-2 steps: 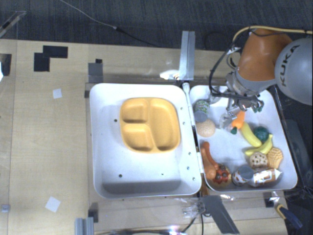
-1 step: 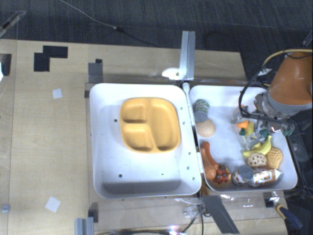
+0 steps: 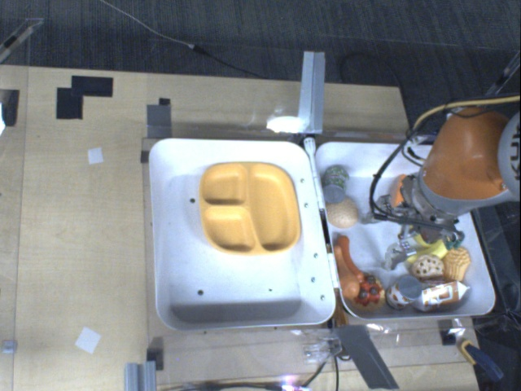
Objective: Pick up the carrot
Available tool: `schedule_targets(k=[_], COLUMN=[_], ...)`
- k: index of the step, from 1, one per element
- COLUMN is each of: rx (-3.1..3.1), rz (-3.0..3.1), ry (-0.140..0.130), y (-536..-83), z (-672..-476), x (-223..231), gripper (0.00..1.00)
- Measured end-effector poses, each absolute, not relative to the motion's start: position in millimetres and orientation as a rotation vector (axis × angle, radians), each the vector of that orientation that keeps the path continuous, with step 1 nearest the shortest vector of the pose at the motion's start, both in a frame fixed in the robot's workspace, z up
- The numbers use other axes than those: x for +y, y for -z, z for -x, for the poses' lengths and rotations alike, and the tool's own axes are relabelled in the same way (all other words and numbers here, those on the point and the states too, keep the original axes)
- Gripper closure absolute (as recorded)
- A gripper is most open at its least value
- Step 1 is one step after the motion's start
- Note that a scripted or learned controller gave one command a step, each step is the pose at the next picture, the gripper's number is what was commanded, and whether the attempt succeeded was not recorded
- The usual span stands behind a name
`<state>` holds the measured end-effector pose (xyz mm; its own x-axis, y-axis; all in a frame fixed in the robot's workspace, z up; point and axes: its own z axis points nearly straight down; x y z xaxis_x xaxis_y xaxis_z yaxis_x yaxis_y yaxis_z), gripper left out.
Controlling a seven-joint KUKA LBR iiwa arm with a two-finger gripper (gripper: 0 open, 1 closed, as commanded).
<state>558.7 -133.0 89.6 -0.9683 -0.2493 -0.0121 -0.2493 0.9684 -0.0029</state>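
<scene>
**Pincer off target in the right bin**

The pincer [image 3: 404, 249] hangs low in the right bin [image 3: 488, 300]; its opening I cannot tell. The carrot [image 3: 348, 265] lies near, along the left wall. It should shift left, align across the carrot's length, then descend.

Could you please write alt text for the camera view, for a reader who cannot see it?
The gripper hangs over the right bin, above toy foods on its right side, apart from the orange carrot lying by the bin's left wall. The left bin holds a yellow divided tray.
</scene>
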Motion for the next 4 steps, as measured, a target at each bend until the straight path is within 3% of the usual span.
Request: schedule_targets(k=[1,2,3,4], rx=[3.118,3.106,3.117,3.107], rz=[0.161,0.154,0.222,0.227], ry=[0.006,0.009,0.004,0.005], y=[-90.4,-92.6,-90.0,-104.0], z=[-543.8,-513.7,-569.2,-572.4], x=[-134.1,-139.3,-105.0,-103.8], gripper=[0.0,0.0,0.0,1.0])
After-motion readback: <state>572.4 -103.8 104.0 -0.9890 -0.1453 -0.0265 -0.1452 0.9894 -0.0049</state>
